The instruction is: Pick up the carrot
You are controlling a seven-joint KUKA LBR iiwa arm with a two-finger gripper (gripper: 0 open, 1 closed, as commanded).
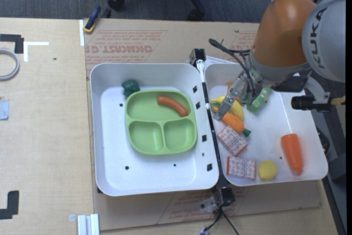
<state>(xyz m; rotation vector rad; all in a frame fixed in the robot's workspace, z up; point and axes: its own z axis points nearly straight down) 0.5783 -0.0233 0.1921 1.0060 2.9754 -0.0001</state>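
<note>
A small orange carrot (233, 122) with a dark green end lies in the right bin (308, 173), near its left wall. My gripper (222, 109) reaches down and left from the orange-banded wrist. Its tip sits just above and left of that carrot, over yellow pieces (235, 108). Nothing shows as held. A larger orange cone-shaped piece (292, 153) lies at the right bin's near right side, well away from the gripper.
The right bin also holds two red-patterned packets (232, 140) (241, 167), a yellow ball (268, 170) and a green item (258, 99). The left bin (110, 173) holds a green divided plate (137, 135) with a sausage (172, 105), plus a dark green piece (131, 86).
</note>
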